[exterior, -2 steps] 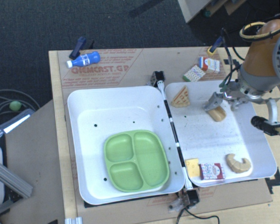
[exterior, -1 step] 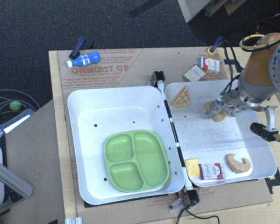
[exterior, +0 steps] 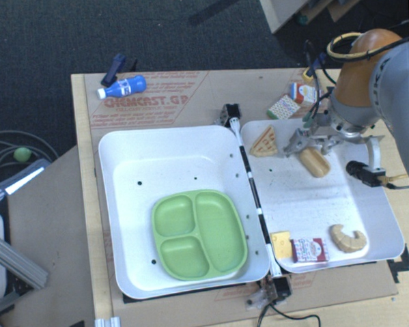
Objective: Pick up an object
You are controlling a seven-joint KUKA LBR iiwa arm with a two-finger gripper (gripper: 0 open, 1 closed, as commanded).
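— Can you read the end effector [exterior: 310, 139]?
— No; it's a blurred grey cluster over the far part of the right bin [exterior: 371, 212], fingers indistinct.
— The arm [exterior: 374, 75]?
— Cut off by the right edge.
— The small items on the desk [exterior: 187, 92] beyond that bin?
— The patterned block [exterior: 282, 108] is too small to identify.

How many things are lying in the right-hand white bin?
5: a wedge in the far left corner, a tan block by the gripper, and a yellow block, red-and-white packet and curved piece along the near edge. The arm may hide more.
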